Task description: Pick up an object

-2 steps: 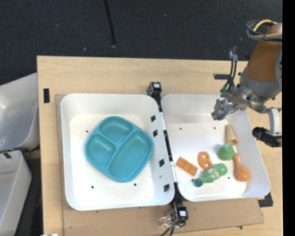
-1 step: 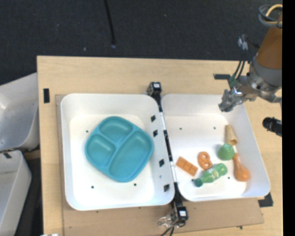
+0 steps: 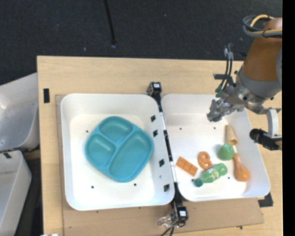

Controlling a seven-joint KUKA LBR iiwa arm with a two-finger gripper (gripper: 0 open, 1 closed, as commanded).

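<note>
The pale wooden surface (image 3: 49,132) carries two shallow white plastic bins side by side, joined along a middle seam set with small black clips. The left white bin (image 3: 76,191) holds one thing: a turquoise plastic divided tray (image 3: 119,148) with three compartments, lying flat a little left of the bin's middle. No brand, label or writing can be read on it, nor on anything else here.

The grey arm with its orange band (image 3: 259,58) reaches in from the right and hangs over the upper right part of the right white bin (image 3: 187,107). Its gripper (image 3: 216,113) points down and to the left, above bare bin floor, well apart from the toys. Whether it is released or clenched cannot be told; nothing shows in it.

The things to pick up lie together in the lower right of the right bin. A green plastic bottle (image 3: 212,174) lies on its side, tilted. An orange carrot-shaped toy (image 3: 241,170) lies just right of it. A flat orange waffle-like cracker (image 3: 187,166) lies nearest the seam. A green round toy on a beige cone (image 3: 227,149) sits above the bottle. A small orange pretzel-shaped piece (image 3: 204,160) lies between cracker and green round toy.
</note>
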